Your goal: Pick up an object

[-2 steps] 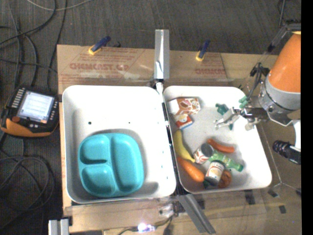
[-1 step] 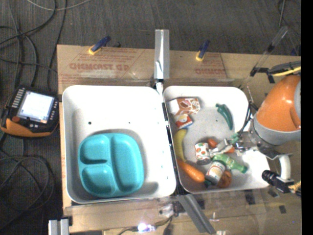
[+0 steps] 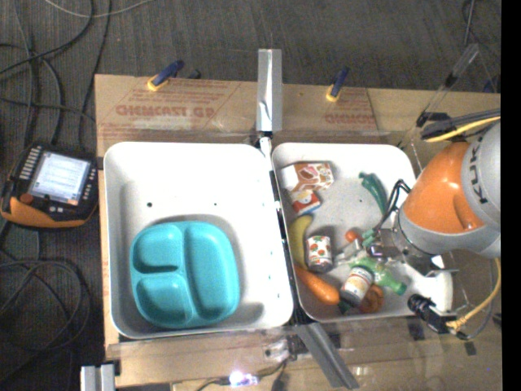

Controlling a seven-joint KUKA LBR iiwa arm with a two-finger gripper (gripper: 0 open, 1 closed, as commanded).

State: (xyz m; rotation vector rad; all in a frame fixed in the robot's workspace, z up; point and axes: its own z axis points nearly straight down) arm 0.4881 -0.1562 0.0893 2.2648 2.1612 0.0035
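Objects for picking lie jumbled in the right bin (image 3: 383, 155), all toward its near and left parts. Against the left wall stands a small printed carton (image 3: 312, 179) in red and white; below it a yellow banana (image 3: 300, 231), then a small can (image 3: 319, 252) with a red label, and an orange carrot (image 3: 317, 286) lying aslant by the near wall. Beside the carrot a white bottle (image 3: 356, 283) with a dark cap tilts against a brown lump (image 3: 373, 300) too blurred to name. A dark green curved piece (image 3: 374, 189) lies farther back, apart from the rest, and a light green thing (image 3: 389, 280) pokes out from under the arm, half hidden. The gripper (image 3: 376, 244) sits low in this heap, just right of the can, and a small orange bit (image 3: 351, 236) shows at its left; whether the fingers are apart or together cannot be told, since the wrist and clutter cover them. The grey arm (image 3: 452, 202) with its orange band hides the bin's right side. The left bin (image 3: 191, 157) holds one teal divided tray (image 3: 186, 274) with three compartments, near its front. Both bins rest on a cardboard-covered worktop (image 3: 175, 108) held by two clamps (image 3: 164, 75), with a metal post (image 3: 269, 92) between the bins. A pendant (image 3: 52, 184) with a lit screen lies on the dark floor (image 3: 122, 23) to the left among cables.
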